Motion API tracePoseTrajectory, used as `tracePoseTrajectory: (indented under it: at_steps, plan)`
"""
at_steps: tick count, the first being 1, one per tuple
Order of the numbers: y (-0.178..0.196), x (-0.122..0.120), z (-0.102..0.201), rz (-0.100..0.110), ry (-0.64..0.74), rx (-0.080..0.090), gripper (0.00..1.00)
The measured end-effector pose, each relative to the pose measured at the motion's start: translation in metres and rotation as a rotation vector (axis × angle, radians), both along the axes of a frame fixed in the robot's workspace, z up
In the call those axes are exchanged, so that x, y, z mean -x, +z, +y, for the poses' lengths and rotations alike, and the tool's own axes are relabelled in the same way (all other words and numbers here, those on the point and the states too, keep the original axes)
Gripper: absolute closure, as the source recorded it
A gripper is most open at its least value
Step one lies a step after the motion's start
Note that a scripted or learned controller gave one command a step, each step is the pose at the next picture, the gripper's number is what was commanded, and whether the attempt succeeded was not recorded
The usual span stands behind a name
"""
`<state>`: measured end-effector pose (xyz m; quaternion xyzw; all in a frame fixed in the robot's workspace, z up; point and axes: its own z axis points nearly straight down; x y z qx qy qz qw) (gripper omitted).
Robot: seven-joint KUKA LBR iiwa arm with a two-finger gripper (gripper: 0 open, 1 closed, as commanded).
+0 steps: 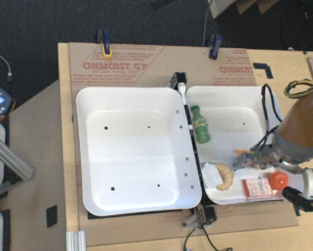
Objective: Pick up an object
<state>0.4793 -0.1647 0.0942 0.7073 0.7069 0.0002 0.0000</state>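
The claw (245, 160) is lowered into the right bin (224, 94); its state cannot be told. Next, a grasp near the croissant (225, 175) must be secured.

A brown bench (140, 61) bears two white bins (130, 150) (227, 101) side by side

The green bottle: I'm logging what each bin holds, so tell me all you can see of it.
The green bottle is small, looks like plastic, with a darker cap end and a pale band across its middle. It lies on its side in the right bin, close to that bin's left wall, cap toward the far side. Nothing else touches it.
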Motion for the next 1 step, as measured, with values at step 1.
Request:
tracePoseTrajectory:
  at_steps: [1]
  plan:
    - [0.0, 0.0, 0.0, 0.0, 0.0, 0.0, 0.0]
